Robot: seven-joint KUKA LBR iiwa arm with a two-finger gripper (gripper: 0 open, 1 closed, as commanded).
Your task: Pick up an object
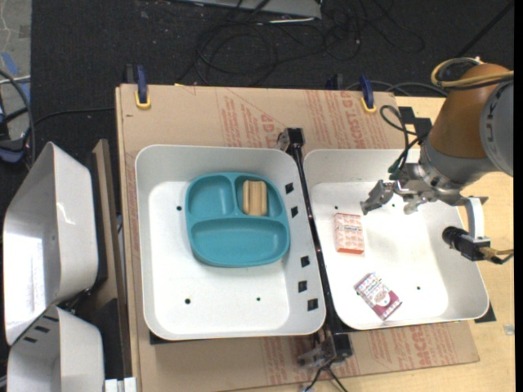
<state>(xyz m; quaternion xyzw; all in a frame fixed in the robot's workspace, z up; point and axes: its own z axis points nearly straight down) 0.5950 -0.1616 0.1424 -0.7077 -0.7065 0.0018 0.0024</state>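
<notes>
You see the claw (395,196) with its fingers apart, gripping nothing. The orange-and-white carton (349,233) lies just below-left of it; its printing is too small to read, like the pink packet's (377,295).

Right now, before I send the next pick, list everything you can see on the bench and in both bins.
bins: two, white, side by side on the bench
divided tray: one, teal, in the left bin
wooden block: one, tan, in the tray's upper right compartment
small box: one, white and orange, in the right bin, left of centre
packet: one, white and pink, in the right bin near the front
clamps: two, blue and yellow, on the bench's far edge
arm: one, grey and orange, from the right
claw: one, grey, above the right bin, holding nothing
</notes>
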